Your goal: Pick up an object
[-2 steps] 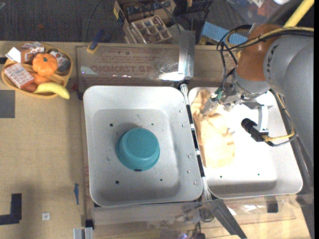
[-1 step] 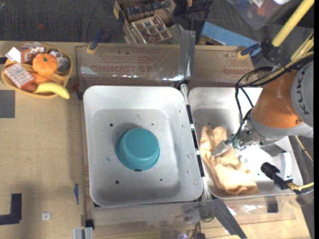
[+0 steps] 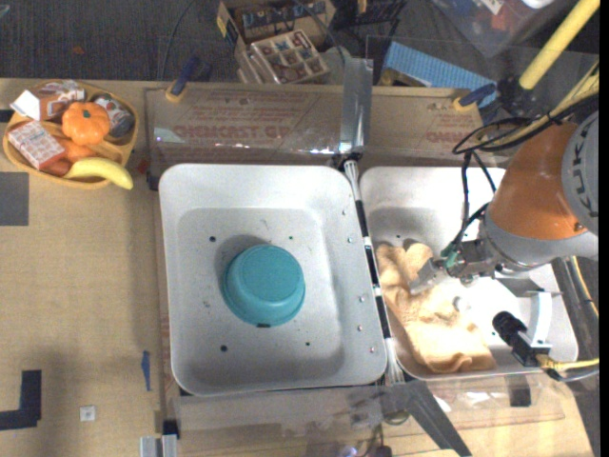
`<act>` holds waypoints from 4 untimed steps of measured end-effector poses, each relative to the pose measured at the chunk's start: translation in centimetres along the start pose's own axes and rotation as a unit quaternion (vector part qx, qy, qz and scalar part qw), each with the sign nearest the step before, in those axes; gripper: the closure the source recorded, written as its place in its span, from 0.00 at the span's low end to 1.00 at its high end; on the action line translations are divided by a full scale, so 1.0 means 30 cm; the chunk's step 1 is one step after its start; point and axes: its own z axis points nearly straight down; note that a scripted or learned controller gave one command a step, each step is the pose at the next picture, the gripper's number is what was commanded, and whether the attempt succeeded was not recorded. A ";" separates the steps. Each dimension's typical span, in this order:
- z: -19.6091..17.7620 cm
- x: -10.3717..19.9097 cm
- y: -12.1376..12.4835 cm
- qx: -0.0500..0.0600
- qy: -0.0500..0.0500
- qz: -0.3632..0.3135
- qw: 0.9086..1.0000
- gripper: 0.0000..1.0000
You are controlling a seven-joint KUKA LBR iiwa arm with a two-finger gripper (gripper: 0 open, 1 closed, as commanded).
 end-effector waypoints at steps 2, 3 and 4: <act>0.129 -0.063 0.384 -0.004 -0.002 -0.063 0.998 0.00; 0.114 -0.134 0.326 0.000 0.000 -0.166 0.986 0.00; 0.129 -0.052 0.444 -0.004 -0.002 -0.139 0.990 0.00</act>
